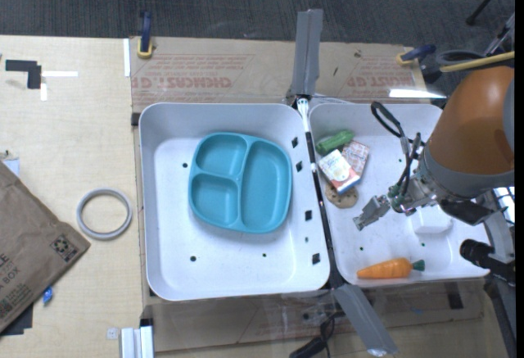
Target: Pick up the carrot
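Fingers of the gripper [371, 213] stand slightly apart, nothing between them; they hang over the bare floor of the right bin [434, 112], up and a little left of the carrot [385, 269].

Carrot: lies flat on its long side near the front wall of the right bin, orange body pointing left, small green stub at the right end. Apart from the other things in that bin.

Handling, by judgement: looks like a toy, so light and stiff, smooth-skinned, apt to roll or slip out sideways. Best hold is likely across the thick middle, jaws closing on the two long sides, not on the tapering tip. Front wall sits close; little room for a finger on that side.

Right bin also holds a green vegetable [334, 141], a small carton [339, 171], a pale packet [357, 155] and a brown cookie [341, 197], clustered near the left wall.

Left bin [151, 209]: one blue divided plate [241, 182], three compartments, nothing in them.
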### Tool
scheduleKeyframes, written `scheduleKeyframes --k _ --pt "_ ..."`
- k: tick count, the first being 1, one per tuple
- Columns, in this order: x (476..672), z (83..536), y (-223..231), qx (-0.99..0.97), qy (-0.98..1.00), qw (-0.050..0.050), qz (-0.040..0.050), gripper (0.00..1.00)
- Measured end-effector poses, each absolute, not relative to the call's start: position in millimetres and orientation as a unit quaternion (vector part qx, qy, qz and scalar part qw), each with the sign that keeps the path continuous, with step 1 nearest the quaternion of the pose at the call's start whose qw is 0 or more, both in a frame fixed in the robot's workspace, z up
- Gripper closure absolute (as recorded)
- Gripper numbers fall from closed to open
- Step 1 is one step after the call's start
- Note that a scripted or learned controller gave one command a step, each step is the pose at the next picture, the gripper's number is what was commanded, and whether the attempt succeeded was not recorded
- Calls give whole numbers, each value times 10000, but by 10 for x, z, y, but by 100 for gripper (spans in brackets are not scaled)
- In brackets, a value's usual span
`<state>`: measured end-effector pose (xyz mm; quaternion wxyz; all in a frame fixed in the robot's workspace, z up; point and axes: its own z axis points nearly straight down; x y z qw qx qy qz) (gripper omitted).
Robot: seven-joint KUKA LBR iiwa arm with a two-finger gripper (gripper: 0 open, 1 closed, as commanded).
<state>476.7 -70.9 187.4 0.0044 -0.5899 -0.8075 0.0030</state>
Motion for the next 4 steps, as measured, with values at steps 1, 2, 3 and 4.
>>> scheduleKeyframes --k 1,2,3,4 --pt "4767 1919 -717 -5901 -8072 78 56 100" --pt "4767 1919 -716 -5903 -8071 79 57 0" --pt "4767 1966 -725 -5903 -8071 112 84 100" --pt "4767 1966 -724 -5903 -8071 112 84 0"
